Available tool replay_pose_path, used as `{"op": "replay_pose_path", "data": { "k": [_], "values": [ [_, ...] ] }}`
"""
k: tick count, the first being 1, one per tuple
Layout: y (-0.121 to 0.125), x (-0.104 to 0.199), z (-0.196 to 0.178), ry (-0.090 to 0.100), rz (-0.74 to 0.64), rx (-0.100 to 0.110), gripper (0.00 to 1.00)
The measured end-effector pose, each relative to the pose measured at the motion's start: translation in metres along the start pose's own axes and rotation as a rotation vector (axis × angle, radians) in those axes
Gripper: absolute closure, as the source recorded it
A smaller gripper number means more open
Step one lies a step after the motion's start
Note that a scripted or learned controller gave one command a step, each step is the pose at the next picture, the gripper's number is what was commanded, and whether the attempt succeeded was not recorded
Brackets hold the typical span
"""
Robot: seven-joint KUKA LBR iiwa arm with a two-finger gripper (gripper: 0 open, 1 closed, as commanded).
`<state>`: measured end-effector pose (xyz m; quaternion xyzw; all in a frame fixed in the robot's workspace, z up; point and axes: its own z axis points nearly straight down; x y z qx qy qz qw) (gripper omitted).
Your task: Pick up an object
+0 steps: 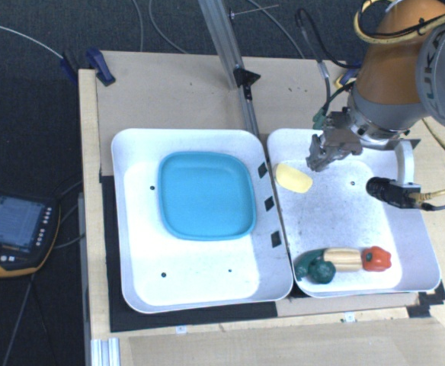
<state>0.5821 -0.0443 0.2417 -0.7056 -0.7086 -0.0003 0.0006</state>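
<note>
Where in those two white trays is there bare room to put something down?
Right bin: a bare patch in the middle, between the yellow piece up top and the row along the near wall, green lump, tan stick, red piece. Its far end is crowded by the end effector. Left bin: the blue plate takes the centre; bare floor borders the near wall.

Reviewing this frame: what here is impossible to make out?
- Gripper: seen from above in the camera view, its own body hides the fingers' state.
- Arm: cut off by the right and top edges.
- Green object: too small to identify; it touches the tan piece.
- Red object: too small to name.
</note>
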Motion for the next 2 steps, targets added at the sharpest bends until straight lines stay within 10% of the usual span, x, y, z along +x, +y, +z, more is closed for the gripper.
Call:
{"op": "replay_pose_path", "data": {
  "k": [2],
  "values": [
    [0.003,0.109,0.019,0.000,-0.001,0.000,1.00]
  ]
}}
